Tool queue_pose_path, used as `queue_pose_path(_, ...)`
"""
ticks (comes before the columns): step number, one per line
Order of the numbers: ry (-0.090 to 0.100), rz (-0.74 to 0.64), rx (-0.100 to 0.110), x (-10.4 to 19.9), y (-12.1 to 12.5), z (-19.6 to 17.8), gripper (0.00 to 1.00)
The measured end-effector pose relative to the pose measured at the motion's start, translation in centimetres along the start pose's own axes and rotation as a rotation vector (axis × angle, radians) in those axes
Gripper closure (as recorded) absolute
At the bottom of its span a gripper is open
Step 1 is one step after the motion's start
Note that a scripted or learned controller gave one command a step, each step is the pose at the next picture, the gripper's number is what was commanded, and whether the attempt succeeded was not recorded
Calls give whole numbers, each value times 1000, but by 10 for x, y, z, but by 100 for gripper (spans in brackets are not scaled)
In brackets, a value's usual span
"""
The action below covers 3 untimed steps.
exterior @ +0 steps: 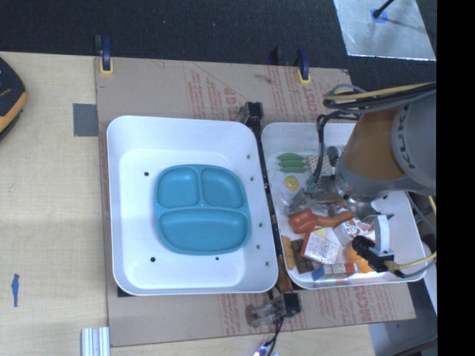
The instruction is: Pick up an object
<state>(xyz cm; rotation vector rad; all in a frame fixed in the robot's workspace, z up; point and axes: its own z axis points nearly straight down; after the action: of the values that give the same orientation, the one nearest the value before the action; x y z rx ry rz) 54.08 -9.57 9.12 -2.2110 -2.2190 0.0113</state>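
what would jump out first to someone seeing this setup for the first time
Probably the blue divided plate, lying alone in the middle of the left bin. Next, the grey and orange arm reaching in from the right over the right bin, whose lower part holds a jumble of small items, among them a green pea pod near the top and an orange carrot in the middle.

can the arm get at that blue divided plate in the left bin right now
Probably yes. The blue plate lies alone and uncovered in the left bin. The arm is over the right bin, so it would have to cross the rims between the bins.
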Motion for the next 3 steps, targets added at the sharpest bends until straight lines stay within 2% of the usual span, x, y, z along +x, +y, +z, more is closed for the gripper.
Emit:
queue_pose_path(1, -2, -2, -12, -6, 69, -2, 0)
queue_pose_path(2, -2, -3, -13, 0, 118, -3, 0)
queue_pose_path(3, -3, 0, -10, -9, 116, -2, 0)
